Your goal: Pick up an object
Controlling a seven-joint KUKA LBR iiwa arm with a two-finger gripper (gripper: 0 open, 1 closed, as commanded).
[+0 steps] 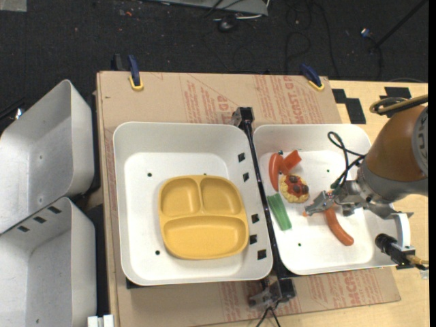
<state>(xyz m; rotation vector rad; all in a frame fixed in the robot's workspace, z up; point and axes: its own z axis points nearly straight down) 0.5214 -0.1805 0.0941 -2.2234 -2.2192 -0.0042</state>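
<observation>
The right bin (pixel 354 259) holds several small toy foods: a red pepper piece (pixel 281 163), a round yellow tart with dark berries (pixel 295 189), a green flat piece (pixel 279 212) and an orange-red sausage (pixel 338 227). My gripper (pixel 320 206) hangs low over the bin, right of the tart and just above the sausage's left end. Its metal fingers point left. Nothing shows clearly between them.
The left bin (pixel 133 182) holds a yellow divided plate (pixel 202 216). A black divider (pixel 257 182) runs between the two bins. Black cables (pixel 340 148) loop over the right bin's back corner. Two white trays (pixel 41 182) stand off the bench to the left.
</observation>
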